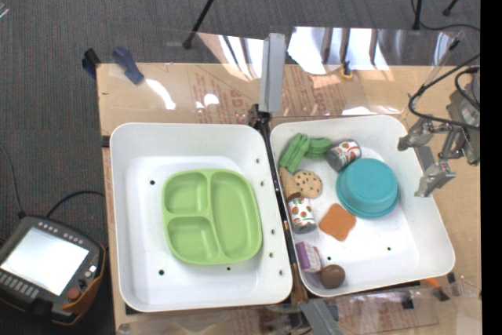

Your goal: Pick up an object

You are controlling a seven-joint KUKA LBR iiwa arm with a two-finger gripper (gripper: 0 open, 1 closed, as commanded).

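Left bin [129, 169]: it holds one green divided plate [212, 216], lying flat at its centre. Nothing else in it is worth a pick.

Right bin [427, 247]: contents crowd its 9 o'clock half. Noted from top down: a green toy [300, 150], a small can [343, 154] lying on its side, a cookie [307, 184], a second can [301, 214] with a printed label, an orange piece [339, 222], a purple item [309, 256] and a brown ball [332, 275]. A teal bowl [368, 187] sits upside down near the centre, touching the orange piece.

My gripper [433, 162] hangs over the bin's 3 o'clock rim, fingers apart and holding nothing. The teal bowl is my nearest candidate, lying at 9 o'clock from the gripper, slightly toward 8. Being round, it offers no long axis; I judge its rim the likeliest purchase.
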